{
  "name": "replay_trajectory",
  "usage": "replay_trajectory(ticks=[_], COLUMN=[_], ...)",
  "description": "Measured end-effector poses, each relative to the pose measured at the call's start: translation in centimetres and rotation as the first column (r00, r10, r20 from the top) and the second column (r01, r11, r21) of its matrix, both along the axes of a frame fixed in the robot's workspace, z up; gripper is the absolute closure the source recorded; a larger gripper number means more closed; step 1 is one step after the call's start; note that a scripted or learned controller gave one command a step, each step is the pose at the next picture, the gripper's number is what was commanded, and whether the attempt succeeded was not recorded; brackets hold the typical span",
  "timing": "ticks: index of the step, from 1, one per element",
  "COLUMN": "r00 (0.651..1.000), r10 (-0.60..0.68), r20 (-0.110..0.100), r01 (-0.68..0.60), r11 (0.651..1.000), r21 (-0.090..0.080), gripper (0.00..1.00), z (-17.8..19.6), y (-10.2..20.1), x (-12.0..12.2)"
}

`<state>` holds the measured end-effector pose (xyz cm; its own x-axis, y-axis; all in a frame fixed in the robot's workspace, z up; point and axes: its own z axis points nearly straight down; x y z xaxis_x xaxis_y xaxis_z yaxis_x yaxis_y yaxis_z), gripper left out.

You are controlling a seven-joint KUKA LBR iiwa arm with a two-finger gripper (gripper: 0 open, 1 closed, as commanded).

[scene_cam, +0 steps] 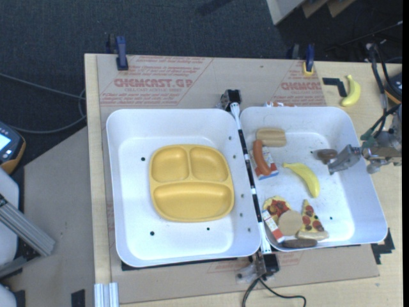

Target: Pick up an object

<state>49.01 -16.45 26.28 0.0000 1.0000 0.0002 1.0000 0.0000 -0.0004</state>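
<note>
Yellow banana (303,177) lay in the right bin (362,190), just left of and below the gripper (333,159), its long axis slanting down-right. Whether the jaws stood open, I cannot tell.

Even, bright overhead light washes the two white bins (128,190) nearly flat, with soft shadows under their rims; the far dark floor (77,11) stays dim, and detail is slightly soft throughout
</note>
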Motion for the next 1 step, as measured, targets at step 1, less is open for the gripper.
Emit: replay_trajectory(ticks=[1], r00=[1.000], r10=[0.003], r20=[-0.005], r01=[-0.003], r11=[1.000], r21=[0.002], gripper=[0.00], z=[-10.97], y=[0.69], x=[4.28])
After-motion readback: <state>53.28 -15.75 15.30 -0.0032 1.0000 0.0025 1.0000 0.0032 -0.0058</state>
